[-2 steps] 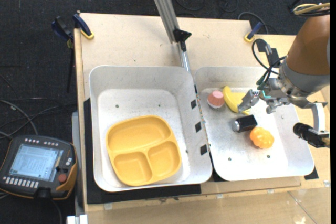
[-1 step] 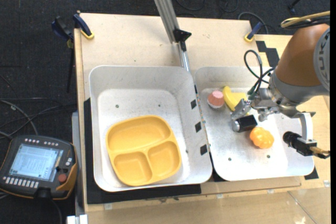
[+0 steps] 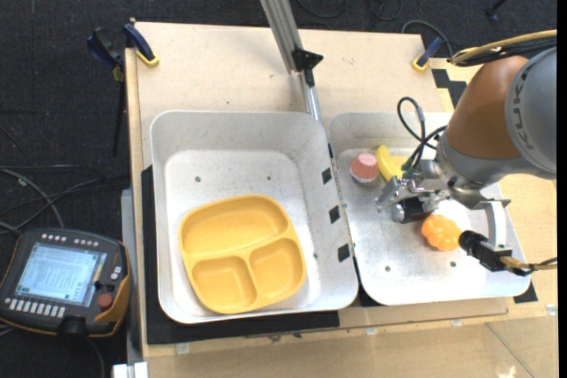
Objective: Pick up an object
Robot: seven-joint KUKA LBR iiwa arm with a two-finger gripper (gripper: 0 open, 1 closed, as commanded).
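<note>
In the right bin (image 3: 390,279) I see three small things: a pink round piece (image 3: 363,165) near the bin's left wall, a yellow banana-shaped piece (image 3: 388,162) just beside it, and an orange ball-like object (image 3: 440,232) nearer the middle. The left bin (image 3: 177,137) holds a yellow three-compartment tray (image 3: 242,253). Both bins sit on a pale wooden bench (image 3: 221,66) over dark carpet strewn with cables; a teach pendant (image 3: 60,281) lies at lower left (its screen is lit). My gripper (image 3: 403,199) hangs low over the right bin, between the banana piece and the orange object; whether it is spread or closed I cannot tell.
</note>
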